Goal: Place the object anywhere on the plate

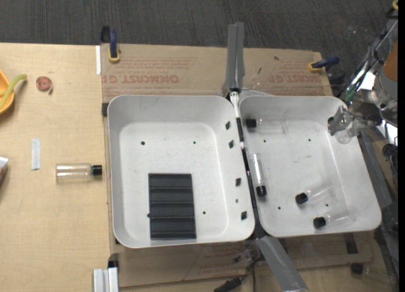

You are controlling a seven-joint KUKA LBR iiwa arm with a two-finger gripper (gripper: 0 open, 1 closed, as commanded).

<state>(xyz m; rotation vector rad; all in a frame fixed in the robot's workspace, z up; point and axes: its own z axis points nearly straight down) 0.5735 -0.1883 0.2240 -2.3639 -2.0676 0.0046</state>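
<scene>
Two white bins sit side by side on the surface [57, 221], which is pale wood with brown cardboard under the bins. The left bin [120, 158] has a dark ribbed plate [171, 206] lying flat on its floor, near the front edge. The right bin [354, 183] holds small clear bottles with black caps. One clear bottle [257, 171] lies along the left wall of this bin, with its cap pointing to the front. Another clear bottle [315, 195] lies near the front, tipped on its side, and a third clear bottle [334, 220] lies just in front of it, close to the front rim. A small black cap [251, 122] shows near the back left corner of the right bin. The arm [387, 72] comes in from the right, and its claw [342, 127] hangs over the right rim of the right bin. Something clear and shiny sits at the tip of the claw, but I cannot tell if it is a bottle, and I cannot tell if the claw is gripping or let go. Off to the left, out on the wood, one more clear bottle [78, 171] lies on its side, well apart from the bins. A yellow bowl [5, 93] peeks in at the far left edge.
</scene>
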